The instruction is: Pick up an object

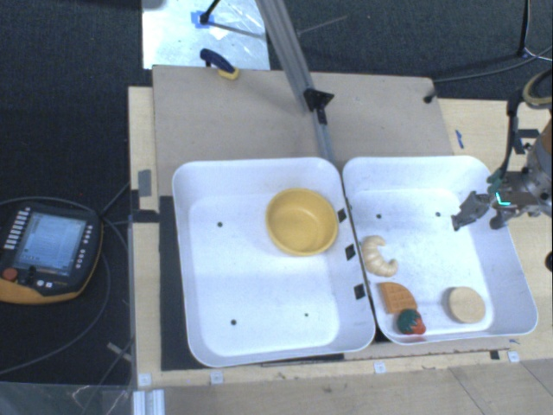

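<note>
Over the right-hand edge of the right shallow white bin [432,180] we find the dark two-finger tool [486,213], its fingers spread apart with nothing between them, hanging above the bin's bare upper right part. Well apart from it, toward the near side of the same bin, lie four things: a pale cream croissant-shaped piece [378,255] close to the bin's left wall, a flat orange cracker-like square [397,296] just below it, a small round toy fruit in red and green [410,322] touching that square's lower edge, and a tan round disc [465,304] off to their right near the front corner. We see the left white bin [207,318] carrying a yellow plastic bowl [301,221], upright, in its upper right area close to the wall shared with the other bin. Both bins rest side by side on the brown board of the worktop [242,111]. On the dark floor at the far left sits a grey and orange handheld control pendant [43,249].
</note>
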### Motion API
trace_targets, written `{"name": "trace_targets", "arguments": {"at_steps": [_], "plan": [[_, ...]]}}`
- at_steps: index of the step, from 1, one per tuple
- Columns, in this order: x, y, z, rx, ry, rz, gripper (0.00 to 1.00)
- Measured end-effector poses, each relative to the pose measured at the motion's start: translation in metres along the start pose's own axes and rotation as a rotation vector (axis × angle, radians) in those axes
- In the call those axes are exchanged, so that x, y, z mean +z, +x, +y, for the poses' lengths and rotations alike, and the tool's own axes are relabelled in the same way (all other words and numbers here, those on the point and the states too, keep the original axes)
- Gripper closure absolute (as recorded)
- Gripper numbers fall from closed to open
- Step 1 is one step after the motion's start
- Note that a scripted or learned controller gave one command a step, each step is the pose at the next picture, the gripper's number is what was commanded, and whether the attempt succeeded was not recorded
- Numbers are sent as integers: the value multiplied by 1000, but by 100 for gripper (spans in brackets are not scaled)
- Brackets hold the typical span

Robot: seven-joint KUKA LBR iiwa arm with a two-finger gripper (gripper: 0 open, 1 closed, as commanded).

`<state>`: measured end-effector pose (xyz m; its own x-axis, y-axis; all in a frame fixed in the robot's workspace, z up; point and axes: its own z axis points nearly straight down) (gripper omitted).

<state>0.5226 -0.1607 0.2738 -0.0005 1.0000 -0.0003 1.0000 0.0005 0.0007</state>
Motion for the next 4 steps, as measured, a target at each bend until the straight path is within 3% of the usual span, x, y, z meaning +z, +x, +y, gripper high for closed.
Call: {"name": "trace_targets", "arguments": {"at_steps": [1, 4], "plan": [[0, 0, 0, 0, 0, 0, 0], [151, 5, -18, 1, 4, 1, 0]]}}
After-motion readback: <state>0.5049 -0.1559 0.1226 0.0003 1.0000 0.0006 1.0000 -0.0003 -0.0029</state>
